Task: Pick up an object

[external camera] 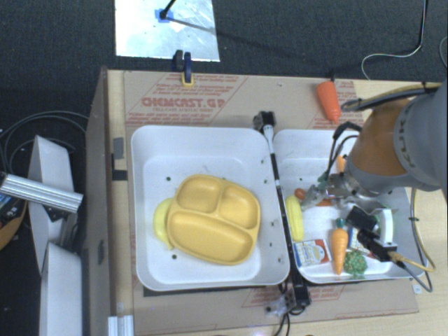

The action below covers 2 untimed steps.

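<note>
- My tool (329, 187) hung low over the middle of the right bin (308, 149), reaching in from the desk's right edge. I could not tell how it was set, since my wrist hid it from above.
- I judged it was lowered there because small things crowded that bin's near half.
- A small red-orange piece (306, 194) lay just beside the tool, toward the bin's left wall.
- A yellow piece (295, 218) rested against that left wall.
- A toy carrot (339, 248) with a green top (355, 263) lay near the bin's front edge, beside a small packet (313, 252).
- In the left bin (150, 145), a yellow divided tray (212, 219) lay well apart from my tool.
</note>
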Available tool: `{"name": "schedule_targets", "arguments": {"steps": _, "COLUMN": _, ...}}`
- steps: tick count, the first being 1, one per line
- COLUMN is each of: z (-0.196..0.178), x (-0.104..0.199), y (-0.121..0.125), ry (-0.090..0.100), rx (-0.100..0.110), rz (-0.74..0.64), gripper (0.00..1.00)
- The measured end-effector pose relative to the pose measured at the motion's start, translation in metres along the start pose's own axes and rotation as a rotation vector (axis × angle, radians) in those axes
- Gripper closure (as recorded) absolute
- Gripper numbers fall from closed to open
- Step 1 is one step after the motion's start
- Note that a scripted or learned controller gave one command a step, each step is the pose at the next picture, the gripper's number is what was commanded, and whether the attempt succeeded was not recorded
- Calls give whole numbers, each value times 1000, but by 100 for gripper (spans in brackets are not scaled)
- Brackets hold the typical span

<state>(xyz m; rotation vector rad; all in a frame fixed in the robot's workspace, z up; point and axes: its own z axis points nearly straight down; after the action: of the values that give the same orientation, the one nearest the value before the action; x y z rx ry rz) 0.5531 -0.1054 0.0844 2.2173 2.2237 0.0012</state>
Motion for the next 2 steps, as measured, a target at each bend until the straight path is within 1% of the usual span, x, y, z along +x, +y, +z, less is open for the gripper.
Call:
{"name": "schedule_targets", "arguments": {"steps": 1, "z": -1, "x": -46, "y": 68, "ry": 5, "rx": -1, "rz": -3, "gripper": 0}}
{"name": "schedule_targets", "arguments": {"steps": 2, "z": -12, "x": -48, "y": 69, "ry": 0, "rx": -4, "rz": -6, "gripper": 100}}
